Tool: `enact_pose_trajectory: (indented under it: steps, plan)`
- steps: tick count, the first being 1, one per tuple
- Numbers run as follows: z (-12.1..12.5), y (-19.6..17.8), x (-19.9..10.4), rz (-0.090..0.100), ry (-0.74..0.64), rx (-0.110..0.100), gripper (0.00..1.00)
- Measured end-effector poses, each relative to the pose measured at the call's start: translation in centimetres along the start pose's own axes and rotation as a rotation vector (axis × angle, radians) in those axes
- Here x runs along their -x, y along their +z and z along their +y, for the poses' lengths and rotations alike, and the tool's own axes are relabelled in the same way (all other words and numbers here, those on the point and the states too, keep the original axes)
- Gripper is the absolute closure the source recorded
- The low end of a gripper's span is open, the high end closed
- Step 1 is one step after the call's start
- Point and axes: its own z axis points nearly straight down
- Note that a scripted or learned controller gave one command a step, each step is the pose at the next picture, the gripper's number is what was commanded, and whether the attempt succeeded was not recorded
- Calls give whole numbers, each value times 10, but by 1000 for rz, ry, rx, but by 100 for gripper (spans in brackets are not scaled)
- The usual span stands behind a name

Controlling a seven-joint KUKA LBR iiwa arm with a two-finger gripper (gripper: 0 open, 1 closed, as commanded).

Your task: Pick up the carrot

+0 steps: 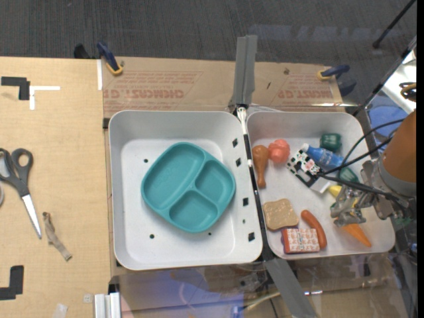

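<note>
The gripper (344, 211) hangs low at the right bin's (291, 119) near right corner, the carrot (354, 233) lying just below its tip, apparently lined up for a grab; whether it is clenched I cannot tell

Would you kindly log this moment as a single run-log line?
phase: approach | tool: right bin, over the carrot's upper end | carrot: on bin floor, near right wall | lift: not yet

Grey arm (391, 177), orange band, black cables, metal hand (346, 211).
</note>
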Motion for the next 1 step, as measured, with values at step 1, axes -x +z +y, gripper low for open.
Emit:
enact_pose_trajectory:
  steps: [1]
  plan:
    - [-14, -4, -8, 6, -147, 3, 100]
